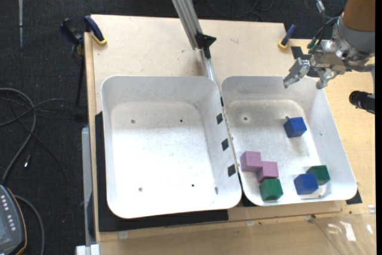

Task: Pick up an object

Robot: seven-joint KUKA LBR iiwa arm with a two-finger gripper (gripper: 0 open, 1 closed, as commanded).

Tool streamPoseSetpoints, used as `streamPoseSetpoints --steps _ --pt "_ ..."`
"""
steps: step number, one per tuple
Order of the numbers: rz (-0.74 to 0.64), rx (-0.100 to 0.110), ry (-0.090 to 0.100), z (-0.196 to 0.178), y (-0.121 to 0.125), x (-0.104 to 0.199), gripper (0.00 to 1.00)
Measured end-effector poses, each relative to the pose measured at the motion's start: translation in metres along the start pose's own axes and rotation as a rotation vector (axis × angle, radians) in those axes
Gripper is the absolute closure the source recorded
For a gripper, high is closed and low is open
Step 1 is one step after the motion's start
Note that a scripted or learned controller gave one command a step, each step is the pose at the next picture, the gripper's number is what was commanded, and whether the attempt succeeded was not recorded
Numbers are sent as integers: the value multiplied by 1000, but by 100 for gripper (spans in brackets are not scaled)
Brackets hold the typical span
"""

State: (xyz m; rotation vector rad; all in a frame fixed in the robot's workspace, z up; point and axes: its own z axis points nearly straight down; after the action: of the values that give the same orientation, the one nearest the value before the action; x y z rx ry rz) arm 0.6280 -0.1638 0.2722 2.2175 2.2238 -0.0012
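1. The end effector hangs over the far rim of the right bin, at about 1 o'clock from that bin's middle. Its 2 fingers are spread apart with nothing between them.
2. The right bin holds 6 blocks. A blue block sits alone near the middle, below the end effector.
3. 2 pink blocks touch each other at about 7 o'clock: one pink block and a second pink block just beside it.
4. A green block lies against the near edge, just below the second pink block.
5. At 5 o'clock, another blue block touches a second green block.
6. The left bin sits beside the right one on the bench.
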Motion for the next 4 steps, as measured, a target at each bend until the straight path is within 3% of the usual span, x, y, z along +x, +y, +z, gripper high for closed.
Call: streamPoseSetpoints --steps 1,2,3,4 --pt "4 -11 -7 154 -24 -7 0" --pt "7 -3 -3 137 -49 -47 0" --pt "3 -4 -1 129 -47 -44 100" --pt "4 -3 0 129 -47 -43 0"
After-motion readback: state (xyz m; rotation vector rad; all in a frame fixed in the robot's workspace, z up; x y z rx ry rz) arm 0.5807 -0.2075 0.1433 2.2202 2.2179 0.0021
